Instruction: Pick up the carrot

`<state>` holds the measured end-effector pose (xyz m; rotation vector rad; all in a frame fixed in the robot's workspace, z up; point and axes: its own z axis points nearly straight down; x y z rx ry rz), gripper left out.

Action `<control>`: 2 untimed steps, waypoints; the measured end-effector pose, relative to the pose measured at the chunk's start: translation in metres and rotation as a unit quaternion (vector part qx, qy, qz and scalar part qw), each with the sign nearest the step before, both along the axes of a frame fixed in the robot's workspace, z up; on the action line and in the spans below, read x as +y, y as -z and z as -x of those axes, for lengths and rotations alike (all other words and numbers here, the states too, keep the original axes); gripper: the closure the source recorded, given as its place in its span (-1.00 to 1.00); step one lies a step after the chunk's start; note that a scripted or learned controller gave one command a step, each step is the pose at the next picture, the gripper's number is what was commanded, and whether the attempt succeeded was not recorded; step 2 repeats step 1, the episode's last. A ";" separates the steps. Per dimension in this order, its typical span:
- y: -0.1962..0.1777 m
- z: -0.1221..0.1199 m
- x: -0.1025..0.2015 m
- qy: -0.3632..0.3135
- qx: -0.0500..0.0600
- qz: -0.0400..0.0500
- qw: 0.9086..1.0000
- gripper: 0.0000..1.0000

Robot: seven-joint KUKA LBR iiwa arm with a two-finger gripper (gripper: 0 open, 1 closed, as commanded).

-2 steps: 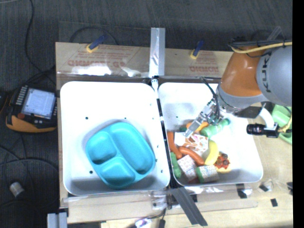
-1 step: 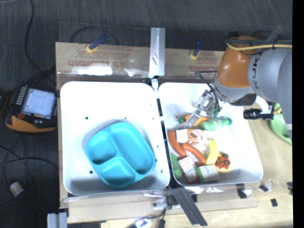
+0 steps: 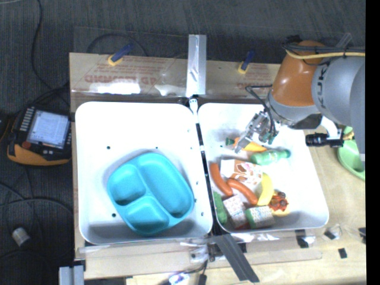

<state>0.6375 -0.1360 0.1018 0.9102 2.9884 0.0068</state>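
Observation:
The carrot (image 3: 249,145), a small orange piece, lies in the upper middle of the right bin (image 3: 309,177), beside a green bottle-like item (image 3: 271,155). My gripper (image 3: 256,138) hangs low right over the carrot, reaching in from the upper right. Its fingers look spread, one by the carrot's left end and one above its right side. The carrot still rests on the bin floor and part of it is hidden under the gripper.
The right bin's lower half is crowded with two reddish sausages (image 3: 228,186), a banana (image 3: 265,189), a printed box (image 3: 243,171) and small packets (image 3: 246,214). A blue divided tray (image 3: 151,192) sits in the left bin (image 3: 95,135).

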 end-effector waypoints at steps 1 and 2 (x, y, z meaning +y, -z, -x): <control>-0.111 -0.012 -0.015 0.119 0.008 -0.001 0.993 1.00; -0.111 -0.012 -0.015 0.119 0.008 -0.001 0.993 1.00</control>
